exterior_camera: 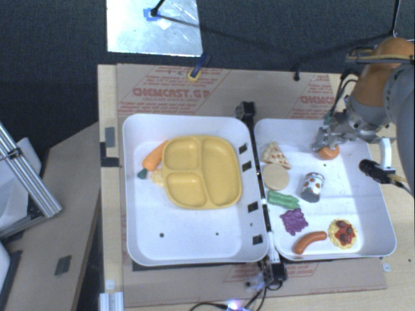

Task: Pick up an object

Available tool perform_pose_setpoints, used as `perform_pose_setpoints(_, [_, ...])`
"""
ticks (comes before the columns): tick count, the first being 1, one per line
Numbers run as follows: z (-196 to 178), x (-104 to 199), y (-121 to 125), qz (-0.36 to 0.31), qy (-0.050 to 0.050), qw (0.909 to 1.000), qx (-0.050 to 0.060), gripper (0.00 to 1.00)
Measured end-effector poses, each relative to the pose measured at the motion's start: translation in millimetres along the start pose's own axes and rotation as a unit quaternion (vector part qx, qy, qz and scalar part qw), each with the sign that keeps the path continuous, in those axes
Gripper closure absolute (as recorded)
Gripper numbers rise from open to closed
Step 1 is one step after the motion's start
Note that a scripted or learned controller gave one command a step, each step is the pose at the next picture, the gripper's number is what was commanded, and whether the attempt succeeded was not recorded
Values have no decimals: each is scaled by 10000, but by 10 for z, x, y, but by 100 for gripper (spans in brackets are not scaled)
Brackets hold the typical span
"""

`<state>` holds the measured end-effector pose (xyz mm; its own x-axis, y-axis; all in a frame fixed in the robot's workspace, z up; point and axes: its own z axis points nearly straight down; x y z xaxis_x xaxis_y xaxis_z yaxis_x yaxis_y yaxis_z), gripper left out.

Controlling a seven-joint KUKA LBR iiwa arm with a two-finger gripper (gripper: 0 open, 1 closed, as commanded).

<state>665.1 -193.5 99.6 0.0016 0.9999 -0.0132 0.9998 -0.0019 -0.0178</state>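
Gripper low over far right corner of right bin, directly above a small orange object; contact unclear, finger state cannot tell. Same bin: pizza slice, round cracker, small can, green bean, purple grapes, sausage. Left bin: yellow tray, carrot beside it.
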Motion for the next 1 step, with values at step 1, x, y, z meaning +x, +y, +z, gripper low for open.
perform_pose_setpoints(1, [-590,-63,-69,-17,58,9999,-127,100])
